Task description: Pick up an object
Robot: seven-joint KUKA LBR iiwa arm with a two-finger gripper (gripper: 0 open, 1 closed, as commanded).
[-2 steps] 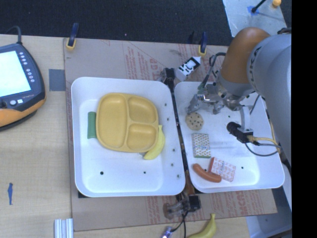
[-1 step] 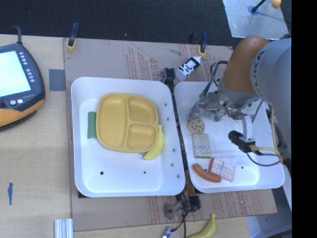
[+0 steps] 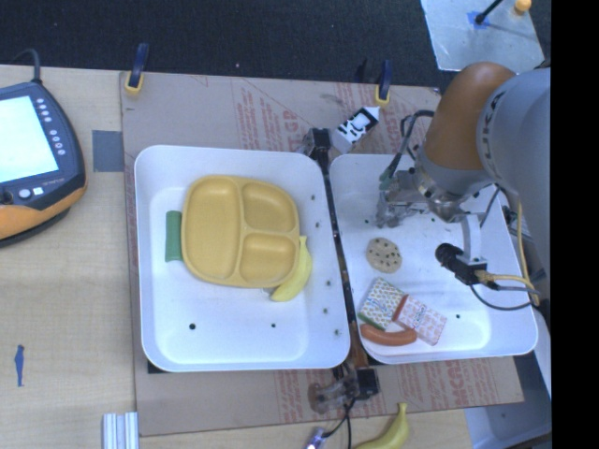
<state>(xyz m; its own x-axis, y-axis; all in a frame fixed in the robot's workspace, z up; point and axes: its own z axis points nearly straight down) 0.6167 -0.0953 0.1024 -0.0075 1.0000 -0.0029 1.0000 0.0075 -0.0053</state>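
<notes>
the tool [image 3: 393, 209] hangs low over the upper part of the right bin [image 3: 356, 181], above bare white floor, and whether it is spread or closed cannot be told from this slant. nothing shows in its grip. the nearest candidates lie toward the near side of that bin: a round cookie [image 3: 383, 253] just beside the tool, then a patterned packet [image 3: 383, 300], a red-and-white packet [image 3: 420, 319] and a sausage [image 3: 387, 335], these three touching or overlapping. the likely trouble is a closure on nothing, since the tool sits over bare floor and not over any item. the cookie looks flat and may offer little to pinch. among the clustered three, a grasp could catch two or nudge one aside. the left bin [image 3: 150, 251] holds a yellow divided plate [image 3: 239, 227], a banana [image 3: 298, 274] against its edge and a green piece [image 3: 173, 236], all well apart from the tool.
</notes>
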